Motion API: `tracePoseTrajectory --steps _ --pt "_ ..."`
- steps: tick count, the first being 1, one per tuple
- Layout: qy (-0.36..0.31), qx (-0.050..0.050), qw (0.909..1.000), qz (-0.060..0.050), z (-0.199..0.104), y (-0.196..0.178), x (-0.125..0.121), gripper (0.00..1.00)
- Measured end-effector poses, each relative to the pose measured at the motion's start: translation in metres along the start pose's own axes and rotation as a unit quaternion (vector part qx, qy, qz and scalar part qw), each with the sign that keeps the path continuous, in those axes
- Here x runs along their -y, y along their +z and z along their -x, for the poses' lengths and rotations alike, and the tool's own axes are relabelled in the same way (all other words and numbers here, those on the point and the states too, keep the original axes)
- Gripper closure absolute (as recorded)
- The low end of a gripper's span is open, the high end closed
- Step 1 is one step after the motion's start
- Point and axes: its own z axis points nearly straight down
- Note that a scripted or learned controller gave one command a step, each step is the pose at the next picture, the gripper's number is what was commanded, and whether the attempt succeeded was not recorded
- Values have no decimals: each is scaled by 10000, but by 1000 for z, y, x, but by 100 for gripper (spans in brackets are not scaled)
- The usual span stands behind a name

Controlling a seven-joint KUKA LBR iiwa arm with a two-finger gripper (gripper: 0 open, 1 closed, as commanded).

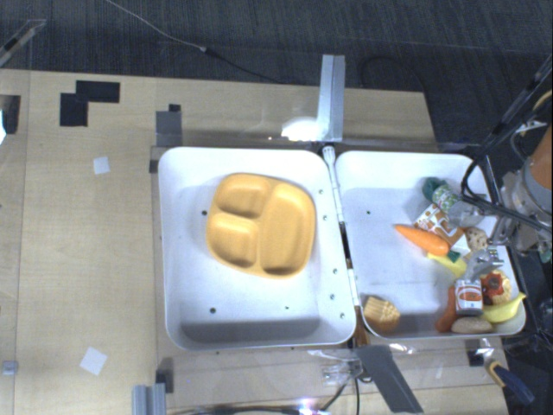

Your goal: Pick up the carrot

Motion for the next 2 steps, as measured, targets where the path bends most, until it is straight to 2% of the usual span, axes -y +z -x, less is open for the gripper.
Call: tracePoseTrajectory --steps 1,2 --pt "503 -46 9987 27 4 114 -45 0" --pt "433 28 9991 7 58 127 -57 0"
